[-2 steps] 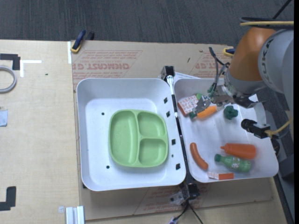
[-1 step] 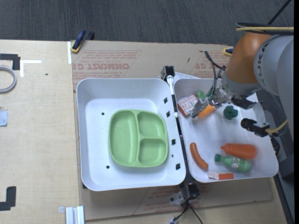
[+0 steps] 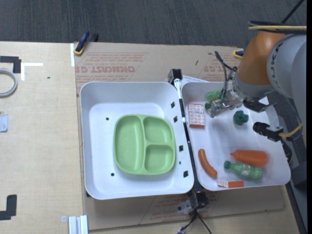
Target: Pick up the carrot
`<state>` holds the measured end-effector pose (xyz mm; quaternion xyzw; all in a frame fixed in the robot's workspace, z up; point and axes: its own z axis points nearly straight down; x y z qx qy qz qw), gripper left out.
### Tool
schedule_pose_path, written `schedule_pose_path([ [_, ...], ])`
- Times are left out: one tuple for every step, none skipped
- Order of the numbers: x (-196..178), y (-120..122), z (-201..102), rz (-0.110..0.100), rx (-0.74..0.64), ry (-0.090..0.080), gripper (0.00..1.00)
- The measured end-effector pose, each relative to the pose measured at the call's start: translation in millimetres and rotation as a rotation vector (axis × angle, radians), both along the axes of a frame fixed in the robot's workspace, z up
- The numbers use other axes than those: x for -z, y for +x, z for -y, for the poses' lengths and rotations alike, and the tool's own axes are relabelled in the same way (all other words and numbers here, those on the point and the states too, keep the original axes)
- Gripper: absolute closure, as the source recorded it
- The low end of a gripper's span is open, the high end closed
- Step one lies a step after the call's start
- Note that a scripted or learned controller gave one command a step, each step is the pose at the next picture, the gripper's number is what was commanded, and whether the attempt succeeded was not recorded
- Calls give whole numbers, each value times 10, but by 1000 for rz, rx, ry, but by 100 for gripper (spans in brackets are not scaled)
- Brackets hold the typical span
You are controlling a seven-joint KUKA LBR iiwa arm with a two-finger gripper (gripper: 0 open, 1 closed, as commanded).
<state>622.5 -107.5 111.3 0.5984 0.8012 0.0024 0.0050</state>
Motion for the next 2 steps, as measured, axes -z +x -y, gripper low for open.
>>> schedule_pose_path([
  [-851, -898, -28, -10, -74, 1, 100],
  [-851, -898, -28, -10, -74, 1, 0],
])
